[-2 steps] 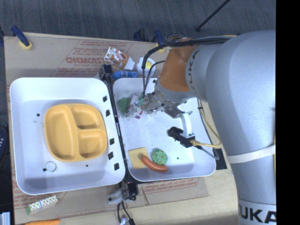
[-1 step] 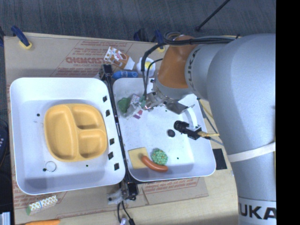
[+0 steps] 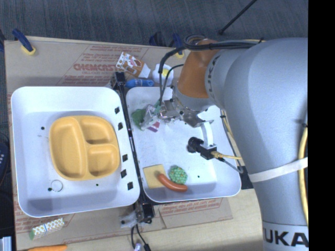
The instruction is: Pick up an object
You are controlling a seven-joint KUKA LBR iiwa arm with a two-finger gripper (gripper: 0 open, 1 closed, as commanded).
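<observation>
Gripper low at right bin's back-left corner, by green item, prob. lining up grab; jaw state unclear.

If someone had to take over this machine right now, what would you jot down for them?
End effector: low in the right bin, at its upper left corner beside a green toy; no object seen held.
Right bin's near edge: hot dog, green ball, tan block.
Left bin: yellow divided tray.
Done: nothing lifted yet.
Left: grasp and raise one object.
</observation>
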